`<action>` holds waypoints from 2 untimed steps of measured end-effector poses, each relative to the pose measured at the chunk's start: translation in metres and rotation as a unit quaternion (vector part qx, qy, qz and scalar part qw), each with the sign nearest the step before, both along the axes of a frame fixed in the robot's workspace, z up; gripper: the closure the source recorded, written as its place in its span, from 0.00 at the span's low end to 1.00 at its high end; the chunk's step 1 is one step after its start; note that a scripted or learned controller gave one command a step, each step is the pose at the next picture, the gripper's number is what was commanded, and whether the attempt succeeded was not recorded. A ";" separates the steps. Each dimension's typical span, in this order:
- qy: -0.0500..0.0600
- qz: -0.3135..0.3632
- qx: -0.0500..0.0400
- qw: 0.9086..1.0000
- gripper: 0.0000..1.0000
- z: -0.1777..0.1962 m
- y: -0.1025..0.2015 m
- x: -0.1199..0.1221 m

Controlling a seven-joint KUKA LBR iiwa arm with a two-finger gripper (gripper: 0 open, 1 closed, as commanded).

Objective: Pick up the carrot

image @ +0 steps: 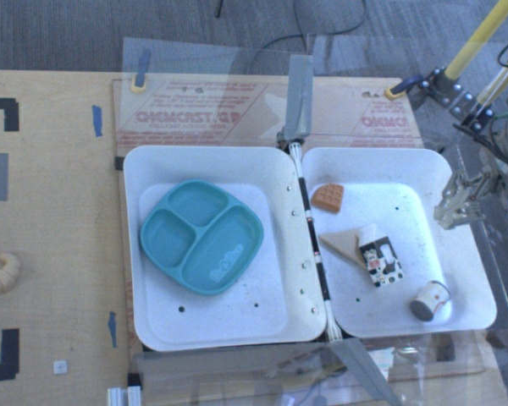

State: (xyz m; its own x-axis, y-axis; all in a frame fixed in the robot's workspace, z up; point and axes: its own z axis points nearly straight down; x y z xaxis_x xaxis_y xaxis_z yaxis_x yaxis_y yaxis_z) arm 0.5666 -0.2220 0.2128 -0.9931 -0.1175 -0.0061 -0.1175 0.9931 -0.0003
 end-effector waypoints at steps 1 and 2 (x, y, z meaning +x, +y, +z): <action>-0.003 0.175 -0.001 0.985 1.00 -0.005 0.001 0.064; 0.000 0.295 -0.001 0.955 1.00 -0.002 0.000 0.023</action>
